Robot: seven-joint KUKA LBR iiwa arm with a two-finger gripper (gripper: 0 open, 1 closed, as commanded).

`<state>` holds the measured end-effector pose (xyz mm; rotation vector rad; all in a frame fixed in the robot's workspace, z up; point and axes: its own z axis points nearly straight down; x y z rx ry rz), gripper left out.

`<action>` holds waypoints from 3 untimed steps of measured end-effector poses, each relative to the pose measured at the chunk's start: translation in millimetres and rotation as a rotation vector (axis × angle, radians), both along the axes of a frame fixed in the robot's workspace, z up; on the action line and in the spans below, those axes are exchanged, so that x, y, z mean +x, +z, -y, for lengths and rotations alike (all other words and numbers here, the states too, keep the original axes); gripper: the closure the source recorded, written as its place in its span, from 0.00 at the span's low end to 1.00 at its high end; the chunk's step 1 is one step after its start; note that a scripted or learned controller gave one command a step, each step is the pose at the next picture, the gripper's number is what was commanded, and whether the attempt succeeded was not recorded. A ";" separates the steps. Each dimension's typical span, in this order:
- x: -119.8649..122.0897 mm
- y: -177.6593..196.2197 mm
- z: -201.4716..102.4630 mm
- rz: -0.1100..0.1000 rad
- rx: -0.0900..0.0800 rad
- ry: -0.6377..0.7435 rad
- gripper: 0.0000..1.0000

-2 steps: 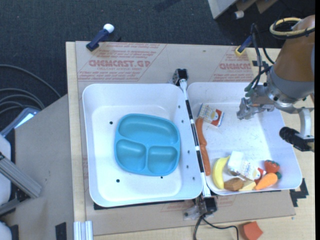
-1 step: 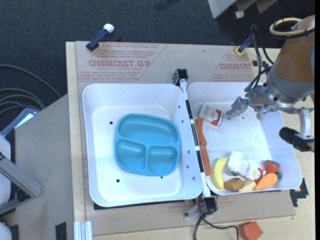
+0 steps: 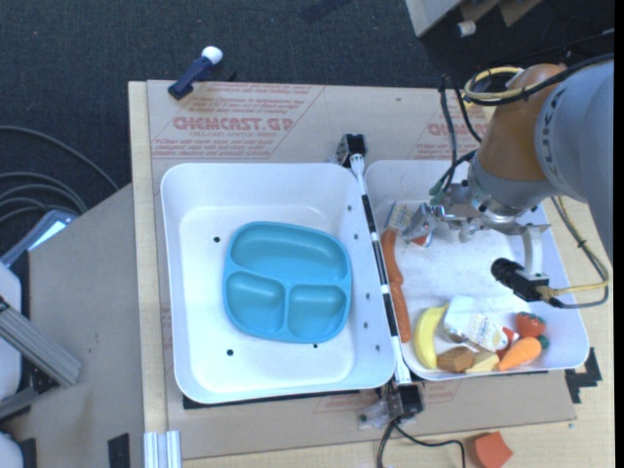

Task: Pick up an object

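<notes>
Pickable stuff: it's all in the right bin (image 3: 570,291), mostly bunched in the lower right of the frame.
Banana (image 3: 427,335): yellow, curved, near the bin's lower left corner, right beside the other food toys.
Carrot (image 3: 519,352): orange, lying at the bin's bottom edge, with a small red and green piece (image 3: 531,325) just above it.
Brown piece (image 3: 455,360): looks like a bread or potato thing, touching the banana's lower end.
White packet (image 3: 475,326): sits between the banana and the carrot, printing too small to read.
Long orange stick (image 3: 394,283): runs along the bin's left wall, from mid frame downward.
Gripper (image 3: 421,219): over the upper left part of the right bin, near the stick's top end; honestly can't tell whether the jaws are apart or closed, or if they have anything.
Arm (image 3: 565,135): grey with the orange band, enters from the upper right of the frame.
Left bin (image 3: 185,261): holds a blue divided plate (image 3: 287,281), about centre.
Surface (image 3: 244,125): brownish board with red print, a blue and white marker (image 3: 194,73) at its upper left edge.
Orange block (image 3: 489,448): at the bottom edge, outside the bins.
</notes>
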<state>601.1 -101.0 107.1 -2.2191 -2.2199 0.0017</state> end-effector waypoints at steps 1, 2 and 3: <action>59.4 -17.3 -6.8 0.012 -0.002 0.000 0.00; 60.6 -6.4 -8.1 0.016 -0.001 0.001 1.00; 60.4 -6.7 -8.3 0.015 -0.001 0.001 0.00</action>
